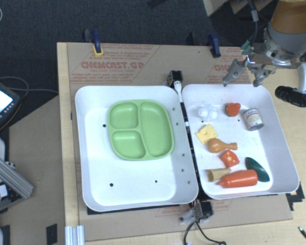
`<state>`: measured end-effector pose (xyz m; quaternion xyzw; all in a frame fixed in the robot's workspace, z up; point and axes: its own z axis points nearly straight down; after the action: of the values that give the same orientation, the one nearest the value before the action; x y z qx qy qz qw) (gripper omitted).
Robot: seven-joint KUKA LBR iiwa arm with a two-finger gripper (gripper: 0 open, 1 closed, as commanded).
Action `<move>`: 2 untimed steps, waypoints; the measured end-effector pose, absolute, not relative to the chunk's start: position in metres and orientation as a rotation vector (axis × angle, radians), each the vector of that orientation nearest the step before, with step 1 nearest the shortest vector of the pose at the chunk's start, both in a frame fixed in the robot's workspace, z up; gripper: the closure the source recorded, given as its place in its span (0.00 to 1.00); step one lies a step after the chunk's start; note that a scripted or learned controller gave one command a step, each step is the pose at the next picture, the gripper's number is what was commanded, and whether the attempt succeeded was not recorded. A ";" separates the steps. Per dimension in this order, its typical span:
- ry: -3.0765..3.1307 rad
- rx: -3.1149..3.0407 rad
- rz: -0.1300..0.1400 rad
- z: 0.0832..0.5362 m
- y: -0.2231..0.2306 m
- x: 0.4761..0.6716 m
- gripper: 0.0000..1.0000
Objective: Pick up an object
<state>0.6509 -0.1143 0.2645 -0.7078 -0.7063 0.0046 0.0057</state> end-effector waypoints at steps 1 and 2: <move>-2.221 -2.221 0.001 0.273 -0.114 0.653 0.00; -2.219 -2.217 0.006 0.230 -0.111 0.654 0.00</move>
<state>0.6544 -0.1113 0.2301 -0.7068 -0.7074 0.0018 0.0024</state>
